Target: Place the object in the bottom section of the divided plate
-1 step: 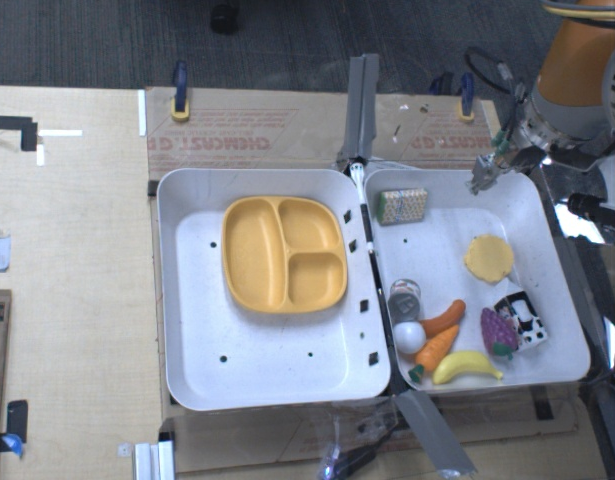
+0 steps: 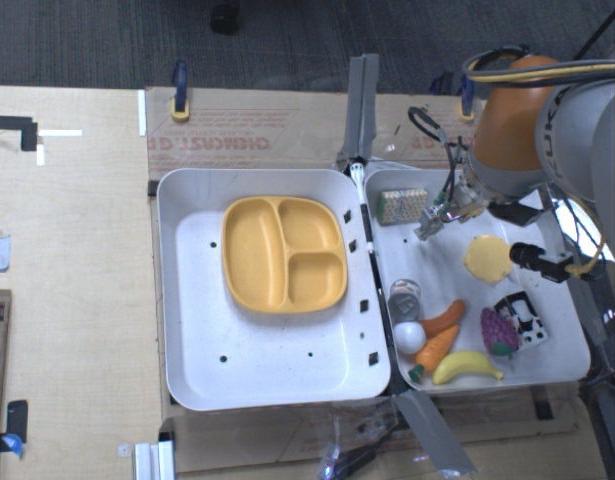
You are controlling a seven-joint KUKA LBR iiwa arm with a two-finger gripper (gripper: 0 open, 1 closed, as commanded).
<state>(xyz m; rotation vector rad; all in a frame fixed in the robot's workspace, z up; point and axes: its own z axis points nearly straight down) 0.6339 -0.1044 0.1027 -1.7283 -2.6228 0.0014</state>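
Cardboard sheet (image 2: 287, 128) behind bins — red print, upside down, roughly "CHEMCAST GP"; letters partly unclear.

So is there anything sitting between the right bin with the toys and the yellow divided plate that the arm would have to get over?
Yes. The raised rims where the two bins meet, with a grey post at their far end, lie between the right bin's toys and the yellow divided plate. The plate's bottom section holds nothing visible. The gripper hangs over the right bin.
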